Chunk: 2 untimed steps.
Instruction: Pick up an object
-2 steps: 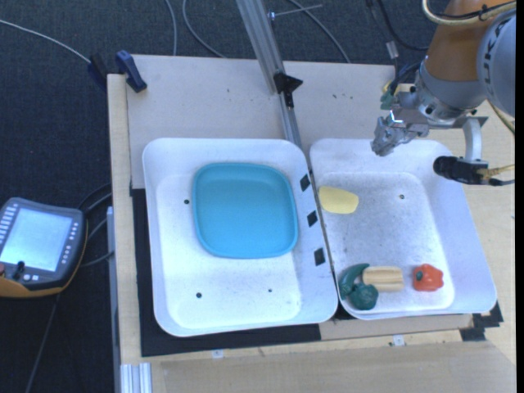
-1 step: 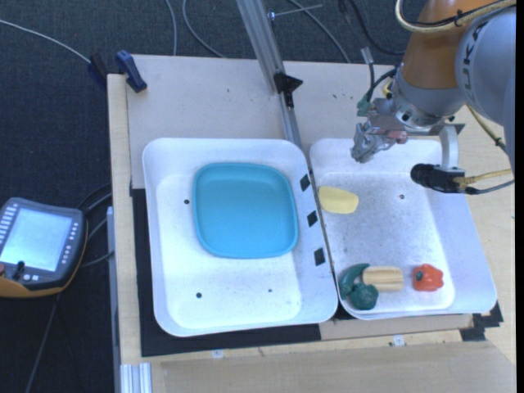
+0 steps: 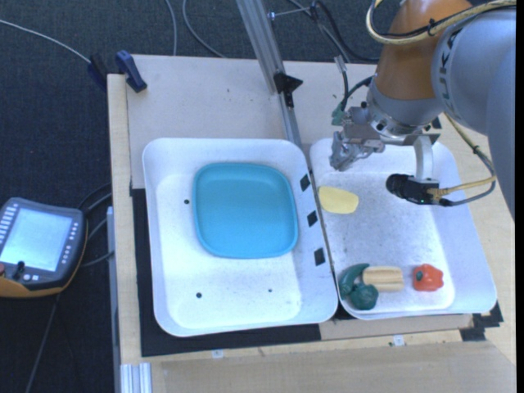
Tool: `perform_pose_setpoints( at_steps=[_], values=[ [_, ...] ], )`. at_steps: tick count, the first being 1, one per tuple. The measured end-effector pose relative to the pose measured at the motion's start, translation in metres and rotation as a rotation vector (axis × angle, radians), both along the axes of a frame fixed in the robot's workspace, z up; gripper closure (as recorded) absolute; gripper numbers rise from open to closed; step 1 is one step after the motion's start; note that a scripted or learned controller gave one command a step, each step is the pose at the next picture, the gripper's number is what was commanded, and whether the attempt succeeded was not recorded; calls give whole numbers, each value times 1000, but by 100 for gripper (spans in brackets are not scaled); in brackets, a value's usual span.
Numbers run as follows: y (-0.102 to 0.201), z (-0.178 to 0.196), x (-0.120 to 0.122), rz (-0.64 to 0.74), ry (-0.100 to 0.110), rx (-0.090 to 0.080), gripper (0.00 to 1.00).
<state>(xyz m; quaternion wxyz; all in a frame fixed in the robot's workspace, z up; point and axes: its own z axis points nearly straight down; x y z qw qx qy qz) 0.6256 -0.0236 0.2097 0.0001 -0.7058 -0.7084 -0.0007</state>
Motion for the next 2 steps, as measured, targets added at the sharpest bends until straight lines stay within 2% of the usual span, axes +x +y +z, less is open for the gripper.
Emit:
perform_pose_setpoints(
  at_steps=[1,2],
  values=[
    [41,16,-22,0,0,0,100],
    [84,11,-52,0,1,0,100]
  ],
)
